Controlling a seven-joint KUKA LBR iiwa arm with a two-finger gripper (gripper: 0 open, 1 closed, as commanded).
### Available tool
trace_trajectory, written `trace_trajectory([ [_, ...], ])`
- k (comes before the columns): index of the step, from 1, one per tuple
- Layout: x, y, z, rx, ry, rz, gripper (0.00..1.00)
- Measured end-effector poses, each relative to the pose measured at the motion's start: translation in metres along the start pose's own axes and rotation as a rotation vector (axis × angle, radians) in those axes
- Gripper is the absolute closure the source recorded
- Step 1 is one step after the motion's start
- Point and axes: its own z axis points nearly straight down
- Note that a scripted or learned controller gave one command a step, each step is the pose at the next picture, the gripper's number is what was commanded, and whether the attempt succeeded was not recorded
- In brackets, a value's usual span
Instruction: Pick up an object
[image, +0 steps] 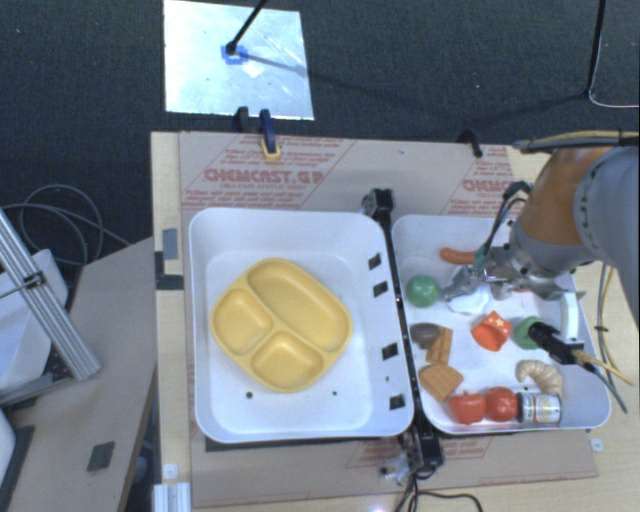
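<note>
One small white object (472, 299) lies beneath the end effector (470, 285); its grip cannot be told.

Both white bins (300, 232) look like smooth, slightly glossy plastic. The yellow divided tray (281, 323) appears matt plastic. My gripper (478, 283) shows bare metal. The table (330, 160) sheet looks like printed brown paper.

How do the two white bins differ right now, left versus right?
The left bin bears one thing, a yellow divided tray; the right bin bears many small items, among them a green ball and a small can. The gripper is over the right bin, not the left. Both are shallow and white.
</note>
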Motion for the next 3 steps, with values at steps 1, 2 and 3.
trace_trajectory([
  [1,-0.021,-0.057,-0.004,0.005,-0.001,0.008,0.00],
  [2,-0.019,-0.053,-0.016,-0.002,-0.002,0.004,1.00],
  [3,0.041,-0.038,-0.098,-0.008,0.000,-0.005,1.00],
])
